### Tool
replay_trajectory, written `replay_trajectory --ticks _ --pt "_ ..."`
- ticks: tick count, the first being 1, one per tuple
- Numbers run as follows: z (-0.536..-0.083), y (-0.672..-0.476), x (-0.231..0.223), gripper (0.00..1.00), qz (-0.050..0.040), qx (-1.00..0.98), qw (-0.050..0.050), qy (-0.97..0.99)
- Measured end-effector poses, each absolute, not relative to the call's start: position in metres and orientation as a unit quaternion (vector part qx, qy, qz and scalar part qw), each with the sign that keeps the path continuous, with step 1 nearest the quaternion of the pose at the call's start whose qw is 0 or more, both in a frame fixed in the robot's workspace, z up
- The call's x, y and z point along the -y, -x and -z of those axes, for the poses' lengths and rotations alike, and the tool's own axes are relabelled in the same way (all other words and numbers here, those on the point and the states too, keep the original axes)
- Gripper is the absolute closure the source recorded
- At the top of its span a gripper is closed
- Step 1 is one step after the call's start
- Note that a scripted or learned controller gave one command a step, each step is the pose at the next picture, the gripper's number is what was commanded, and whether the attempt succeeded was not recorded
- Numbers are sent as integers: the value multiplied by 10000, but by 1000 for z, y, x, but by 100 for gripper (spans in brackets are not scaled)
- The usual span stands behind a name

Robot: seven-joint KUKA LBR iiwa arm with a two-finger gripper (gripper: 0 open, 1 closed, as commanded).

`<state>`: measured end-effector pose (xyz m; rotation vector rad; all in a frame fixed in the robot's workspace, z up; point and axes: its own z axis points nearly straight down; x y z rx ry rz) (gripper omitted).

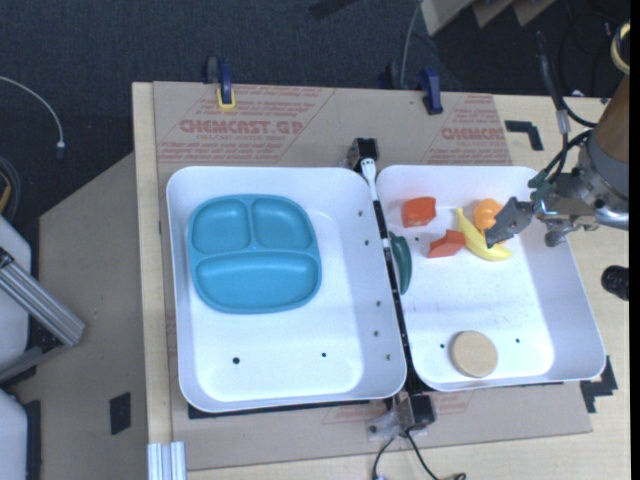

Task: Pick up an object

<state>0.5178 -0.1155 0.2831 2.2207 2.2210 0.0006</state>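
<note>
Nearest the camera, in the right bin [560, 353], a tan round disc [473, 353] sits alone by the front wall, well apart from everything else in there. Across the divider, the left bin [260, 378] holds one thing: a blue divided plate [256, 253], lying flat toward the back-left.

Moving up the right bin, a dark green piece [401, 260] hugs the divider wall. Beyond it is the cluster: a small red wedge [444, 247], a yellow banana [480, 240] with its long axis running slantwise from back-left to front-right, an orange-red block [419, 210] behind the wedge, and an orange ball [485, 211] just behind the banana.

Now the key relation. The gripper [500, 226] comes in from the right, one dark finger angled down and to the left, its tip right at the banana's right end and just beside the orange ball. Whether the fingers are spread or closed I can't tell from this angle, and nothing is visibly held between them. The banana and the ball are the likely targets, lying directly left of the fingertip. My read: the grasp is at the approach stage, nothing lifted yet. With the banana, ball and wedge crowded together, a nudge instead of a clean grip is the risk.

Farthest back, two blue clamps [225, 78] pin the cardboard on the counter [160, 268].
</note>
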Motion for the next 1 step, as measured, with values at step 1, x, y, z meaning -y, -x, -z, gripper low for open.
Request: replay_trajectory --ticks 1 --pt "-239 -519 109 0 11 -7071 -23 -7071"
